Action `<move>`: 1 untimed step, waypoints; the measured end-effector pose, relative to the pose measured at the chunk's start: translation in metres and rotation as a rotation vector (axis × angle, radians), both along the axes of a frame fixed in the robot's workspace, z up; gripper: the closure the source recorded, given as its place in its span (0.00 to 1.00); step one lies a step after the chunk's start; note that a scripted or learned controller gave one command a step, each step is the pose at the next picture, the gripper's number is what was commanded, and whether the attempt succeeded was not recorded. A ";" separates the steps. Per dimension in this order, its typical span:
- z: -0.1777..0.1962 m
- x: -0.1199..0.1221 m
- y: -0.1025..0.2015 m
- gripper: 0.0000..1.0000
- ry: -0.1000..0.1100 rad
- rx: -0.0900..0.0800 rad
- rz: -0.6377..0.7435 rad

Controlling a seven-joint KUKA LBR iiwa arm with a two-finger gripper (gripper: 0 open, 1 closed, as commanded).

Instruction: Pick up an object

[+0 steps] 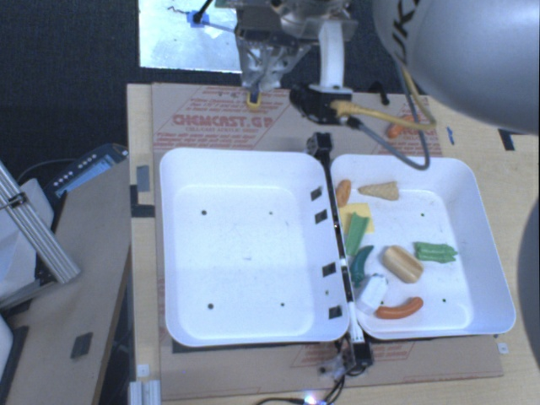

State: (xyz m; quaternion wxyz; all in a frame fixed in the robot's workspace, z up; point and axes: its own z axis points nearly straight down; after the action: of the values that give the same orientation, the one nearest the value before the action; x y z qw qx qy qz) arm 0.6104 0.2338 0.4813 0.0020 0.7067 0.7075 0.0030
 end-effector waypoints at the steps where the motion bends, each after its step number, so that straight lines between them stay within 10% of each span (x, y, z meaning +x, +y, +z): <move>1: 0.007 0.048 -0.007 1.00 0.003 -0.001 -0.002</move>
State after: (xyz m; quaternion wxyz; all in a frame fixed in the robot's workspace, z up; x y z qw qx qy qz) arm 0.6583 0.2265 0.4882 0.0015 0.7075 0.7067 0.0015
